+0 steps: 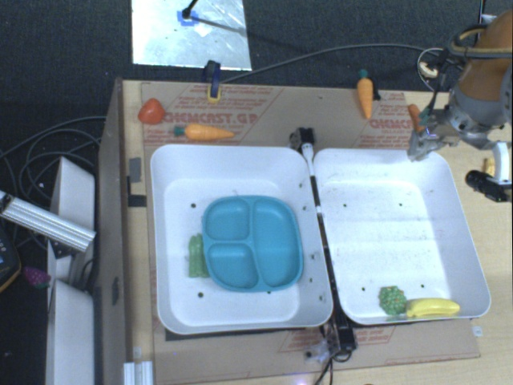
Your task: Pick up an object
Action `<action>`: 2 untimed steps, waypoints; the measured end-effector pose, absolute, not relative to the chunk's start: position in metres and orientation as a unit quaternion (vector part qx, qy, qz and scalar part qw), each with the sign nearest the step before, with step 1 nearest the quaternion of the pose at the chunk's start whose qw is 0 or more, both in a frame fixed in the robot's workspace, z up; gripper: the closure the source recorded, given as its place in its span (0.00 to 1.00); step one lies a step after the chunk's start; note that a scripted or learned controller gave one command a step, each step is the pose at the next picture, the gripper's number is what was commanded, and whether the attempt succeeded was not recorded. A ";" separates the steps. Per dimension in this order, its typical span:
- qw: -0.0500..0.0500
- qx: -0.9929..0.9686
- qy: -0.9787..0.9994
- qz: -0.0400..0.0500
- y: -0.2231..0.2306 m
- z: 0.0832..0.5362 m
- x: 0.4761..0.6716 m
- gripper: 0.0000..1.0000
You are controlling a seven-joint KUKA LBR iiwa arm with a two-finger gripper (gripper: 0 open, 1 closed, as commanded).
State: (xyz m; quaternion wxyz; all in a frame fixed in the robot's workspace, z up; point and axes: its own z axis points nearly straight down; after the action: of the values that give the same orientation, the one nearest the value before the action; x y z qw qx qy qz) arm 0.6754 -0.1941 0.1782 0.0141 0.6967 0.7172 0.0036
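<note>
Gripper (422,144) tip hangs over the far right corner of the right bin (449,215), at the end of the grey arm (481,79); how it is set cannot be made out from here. That bin holds two things near its front edge: one green broccoli piece (392,299) touching one yellow banana (433,307). The left bin (172,215) holds one blue divided plate (252,242) with one green vegetable (196,257) against its left side. On the cardboard (264,107) behind, faint red print looks like "CHEMCAST GP". Two carrots lie there, one on the left (207,132) and one on the right (365,96), plus one tomato (151,111).
</note>
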 end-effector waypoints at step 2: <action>0.016 0.695 0.718 0.004 -0.194 0.189 0.676 0.00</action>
State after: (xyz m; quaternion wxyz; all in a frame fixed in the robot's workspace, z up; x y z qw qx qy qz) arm 0.6764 -0.1942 0.1895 0.0160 0.6954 0.7185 0.0039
